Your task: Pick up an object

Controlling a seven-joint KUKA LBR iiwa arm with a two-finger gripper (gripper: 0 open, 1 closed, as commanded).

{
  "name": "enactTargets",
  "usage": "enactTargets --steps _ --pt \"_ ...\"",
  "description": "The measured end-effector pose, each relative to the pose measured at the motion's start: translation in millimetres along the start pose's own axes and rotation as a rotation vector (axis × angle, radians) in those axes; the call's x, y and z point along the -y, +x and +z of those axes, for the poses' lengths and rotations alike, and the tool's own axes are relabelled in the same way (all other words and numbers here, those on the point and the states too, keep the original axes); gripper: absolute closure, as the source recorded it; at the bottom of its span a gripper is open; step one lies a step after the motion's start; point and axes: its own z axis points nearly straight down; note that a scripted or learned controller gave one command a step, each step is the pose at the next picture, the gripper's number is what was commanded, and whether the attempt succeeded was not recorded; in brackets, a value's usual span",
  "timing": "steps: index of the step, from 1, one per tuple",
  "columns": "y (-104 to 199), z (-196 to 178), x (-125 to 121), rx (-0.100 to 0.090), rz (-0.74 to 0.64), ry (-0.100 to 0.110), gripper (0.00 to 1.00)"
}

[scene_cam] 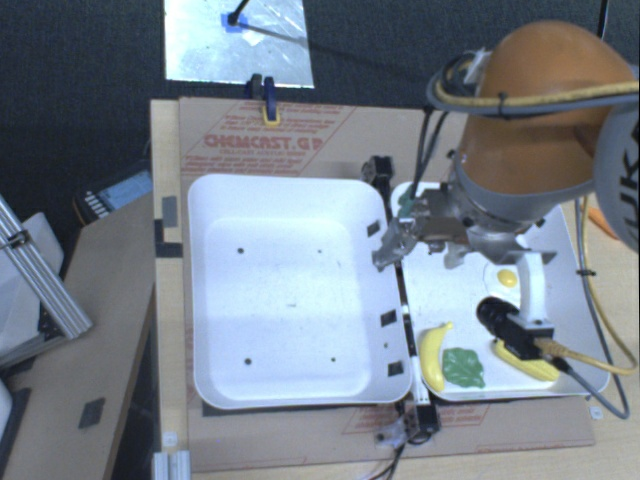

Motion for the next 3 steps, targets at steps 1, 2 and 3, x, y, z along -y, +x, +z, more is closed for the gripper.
enactTargets --steps 1,2,3 --pt "55 52 -4 -0.004 -0.011 -0.009 0.0" --pt "42 -71 -20 -0.007 -0.007 -0.028 0.0" --pt "69 99 -3 0.0 -0.007 0.004 0.0"
